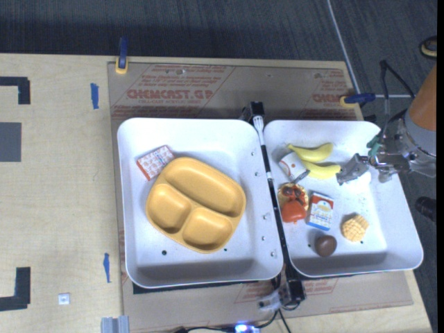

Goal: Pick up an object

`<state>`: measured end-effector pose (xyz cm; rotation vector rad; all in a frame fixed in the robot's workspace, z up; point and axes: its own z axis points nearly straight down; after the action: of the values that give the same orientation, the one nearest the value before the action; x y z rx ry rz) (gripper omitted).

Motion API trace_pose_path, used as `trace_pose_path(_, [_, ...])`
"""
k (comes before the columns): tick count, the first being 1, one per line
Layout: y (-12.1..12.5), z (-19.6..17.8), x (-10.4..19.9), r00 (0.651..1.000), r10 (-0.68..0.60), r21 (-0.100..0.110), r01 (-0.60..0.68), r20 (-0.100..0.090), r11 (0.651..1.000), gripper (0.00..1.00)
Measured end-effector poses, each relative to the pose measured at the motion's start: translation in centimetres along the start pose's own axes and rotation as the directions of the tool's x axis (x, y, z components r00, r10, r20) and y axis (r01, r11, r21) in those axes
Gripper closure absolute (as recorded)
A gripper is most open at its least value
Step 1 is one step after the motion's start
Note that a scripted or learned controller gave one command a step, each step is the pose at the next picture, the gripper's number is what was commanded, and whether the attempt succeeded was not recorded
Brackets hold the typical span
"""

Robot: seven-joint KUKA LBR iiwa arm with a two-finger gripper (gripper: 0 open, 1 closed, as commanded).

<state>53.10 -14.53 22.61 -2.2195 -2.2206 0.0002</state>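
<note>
The end effector (355, 169) hangs over the upper right part of the right bin (399, 217), reaching in from the right; whether it stands wide or narrow I cannot tell, and nothing is seen held in it. On the tabletop (55, 207) the left bin (132, 207) carries a large yellow divided tray (195, 203) and a small red-and-white card (154, 161) at its upper left. In the right bin, going down in size, lie two bananas (316, 159), an orange-red crumpled toy (292, 203), a small juice carton (320, 211), a white cup (291, 165), a yellow waffle-like piece (354, 228) and a brown round thing (325, 244). The nearest candidate is the bananas: they lie just to the left of the end effector, close beside it, with their long axes running roughly left to right across the bin. A short move leftward and down would likely meet the lower banana end-on, so I judge the wrist would need turning to close across it.
</note>
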Motion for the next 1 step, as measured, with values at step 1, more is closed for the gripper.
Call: trace_pose_path(1, [-4.47,12.90,-0.01,1.000,0.002,-0.013,-0.002,0.004,1.000,0.00])
